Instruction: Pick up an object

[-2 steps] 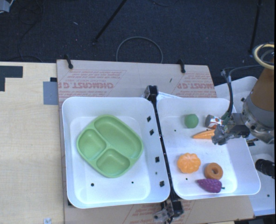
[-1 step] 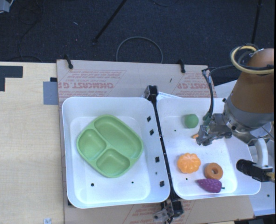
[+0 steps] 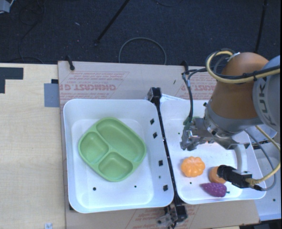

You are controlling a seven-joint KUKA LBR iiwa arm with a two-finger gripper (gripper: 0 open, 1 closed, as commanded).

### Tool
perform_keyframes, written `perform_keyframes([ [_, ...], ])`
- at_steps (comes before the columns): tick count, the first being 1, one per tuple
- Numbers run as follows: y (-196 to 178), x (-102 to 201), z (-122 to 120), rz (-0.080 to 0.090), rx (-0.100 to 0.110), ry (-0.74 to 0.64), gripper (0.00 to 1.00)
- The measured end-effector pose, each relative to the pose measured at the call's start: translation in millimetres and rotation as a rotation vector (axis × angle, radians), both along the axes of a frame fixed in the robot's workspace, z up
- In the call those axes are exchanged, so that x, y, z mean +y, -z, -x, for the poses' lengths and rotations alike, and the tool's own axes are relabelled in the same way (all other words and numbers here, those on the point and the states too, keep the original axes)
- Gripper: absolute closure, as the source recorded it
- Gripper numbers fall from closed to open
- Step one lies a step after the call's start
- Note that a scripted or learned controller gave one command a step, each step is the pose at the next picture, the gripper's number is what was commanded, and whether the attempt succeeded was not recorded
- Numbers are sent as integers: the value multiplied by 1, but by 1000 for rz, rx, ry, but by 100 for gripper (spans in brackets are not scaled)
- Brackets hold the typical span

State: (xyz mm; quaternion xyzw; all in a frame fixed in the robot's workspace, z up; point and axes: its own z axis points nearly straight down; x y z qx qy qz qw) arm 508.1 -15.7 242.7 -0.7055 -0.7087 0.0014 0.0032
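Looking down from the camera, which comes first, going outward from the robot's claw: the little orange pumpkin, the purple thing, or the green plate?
From the gripper:
1. Orange pumpkin, just below it, right bin.
2. Purple thing, lower in that bin, near its front edge.
3. Green plate, across the divider, left bin.

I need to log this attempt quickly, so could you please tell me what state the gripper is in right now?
Gripper: over the right bin, above the orange pumpkin-shaped toy; open or closed cannot be told.

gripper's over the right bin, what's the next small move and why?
Probably shift the gripper toward the near edge and lower it onto the orange pumpkin-shaped toy. The toy lies just below the gripper in the view, apart from the purple toy, and nothing shows between the fingers yet.
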Motion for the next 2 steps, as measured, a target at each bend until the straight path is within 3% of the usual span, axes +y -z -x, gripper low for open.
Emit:
perform_keyframes([
  [1,15,54,-8,1,0,0,100],
  [2,6,108,-15,2,-4,0,100],
])
